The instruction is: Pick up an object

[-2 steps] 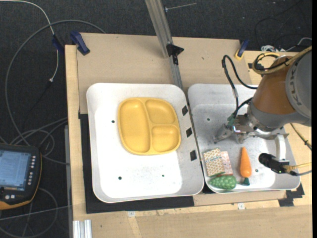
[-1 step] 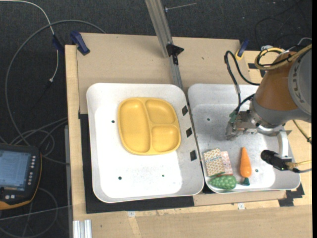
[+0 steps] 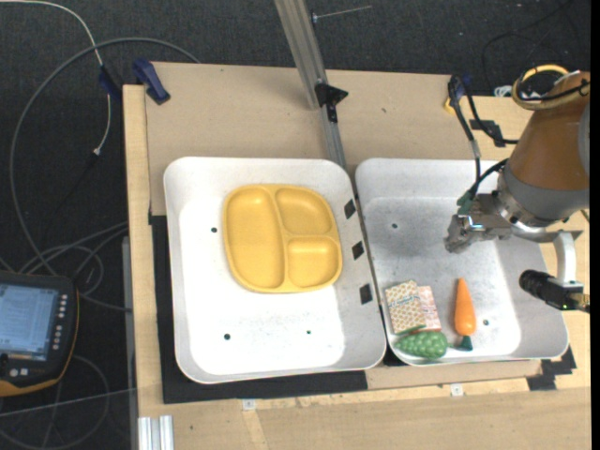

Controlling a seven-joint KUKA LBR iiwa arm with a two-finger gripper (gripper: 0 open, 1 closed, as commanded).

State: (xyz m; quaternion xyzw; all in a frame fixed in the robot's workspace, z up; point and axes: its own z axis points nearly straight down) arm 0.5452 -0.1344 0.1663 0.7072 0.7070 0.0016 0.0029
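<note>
The table [image 3: 234, 101] looked like matt, unpainted board, pale brown and smooth. Both bins, the left bin [image 3: 192, 279] and the right bin [image 3: 412, 195], appeared as white plastic with a faintly speckled, dull finish. The yellow divided plate [image 3: 281, 237] was smooth plastic with a soft sheen. The carrot [image 3: 464, 307] looked like glossy orange plastic, the green vegetable [image 3: 422, 345] bumpy and slightly shiny. The small packet [image 3: 412, 307] seemed printed paper or card, matt. The hand [image 3: 461, 232] was dull grey metal, beneath a satin orange band [image 3: 553, 148]. A brushed metal rail [image 3: 300, 26] crossed the dark, rough-textured floor [image 3: 56, 111].
</note>
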